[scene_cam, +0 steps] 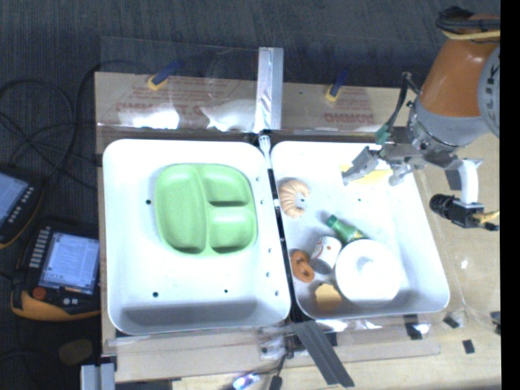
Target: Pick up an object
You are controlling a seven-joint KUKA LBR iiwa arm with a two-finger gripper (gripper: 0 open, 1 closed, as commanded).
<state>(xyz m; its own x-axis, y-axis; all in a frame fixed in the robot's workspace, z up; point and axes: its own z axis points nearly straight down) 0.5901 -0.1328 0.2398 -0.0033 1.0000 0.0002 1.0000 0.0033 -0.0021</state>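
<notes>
Camera view, 1 fixed overhead position, looking down at a slant on 2 white bins set side by side.

Item 1: left bin [130,299]. Holds 1 green divided tray [205,208] with 3 compartments, lying flat towards the bin's upper middle.

Item 2: right bin [435,279]. Holds the loose objects, listed from top to bottom:
- 1 shell-like ribbed piece [293,197], tan and white, just beside the divider between the bins.
- 1 yellow flat object [367,175], near the bin's upper right, directly below the gripper and partly covered by it.
- 1 green bottle [344,229], lying tilted at mid-bin.
- 1 small white cup [327,253], touching or nearly touching the bottle's lower end.
- 1 white round bowl [370,271] (the largest piece in this bin), low and to the right, just beside the cup.
- 1 small brown ring-shaped piece [301,266], near the divider.
- 1 tan block [327,296], at the lower edge, tucked against the bowl.

Item 3: arm, grey with orange band [459,75], entering from the right.

Item 4: gripper [379,166], over the upper right corner of the right bin. Its 2 fingers stand spread apart, pointing down and leftward, with nothing seen clamped between them; whether a fingertip touches the yellow flat object cannot be told.

Item 5: bench surround. 1 clear plastic sheet [203,96] behind the bins, fixed with clips; handheld devices [61,262] with cables on the dark floor at far left.
</notes>
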